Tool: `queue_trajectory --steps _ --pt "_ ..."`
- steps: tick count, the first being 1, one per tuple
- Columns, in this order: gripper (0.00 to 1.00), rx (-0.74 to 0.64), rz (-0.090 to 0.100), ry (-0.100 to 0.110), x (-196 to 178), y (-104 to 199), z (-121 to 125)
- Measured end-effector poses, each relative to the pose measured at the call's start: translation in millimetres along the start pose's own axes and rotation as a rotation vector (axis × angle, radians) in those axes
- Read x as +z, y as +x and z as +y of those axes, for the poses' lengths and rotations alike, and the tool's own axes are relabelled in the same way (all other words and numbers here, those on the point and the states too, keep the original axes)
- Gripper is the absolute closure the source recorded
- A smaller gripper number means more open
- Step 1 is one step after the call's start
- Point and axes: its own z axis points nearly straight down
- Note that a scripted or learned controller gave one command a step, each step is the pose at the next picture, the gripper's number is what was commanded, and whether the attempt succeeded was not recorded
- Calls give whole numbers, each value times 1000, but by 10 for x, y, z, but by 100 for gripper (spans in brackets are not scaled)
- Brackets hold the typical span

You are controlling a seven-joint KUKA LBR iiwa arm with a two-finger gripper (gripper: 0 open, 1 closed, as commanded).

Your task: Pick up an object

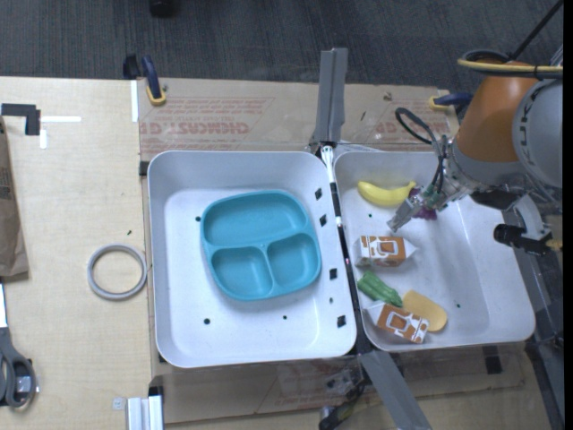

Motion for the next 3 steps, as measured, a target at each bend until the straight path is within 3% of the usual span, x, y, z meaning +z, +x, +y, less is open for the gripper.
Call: queue_trajectory --steps 1,2,3 --pt "0 56 6 6 21 262 529" --pt "0 84 1 1 4 -339 229" --pt "0 84 1 1 -274 -290 -75"
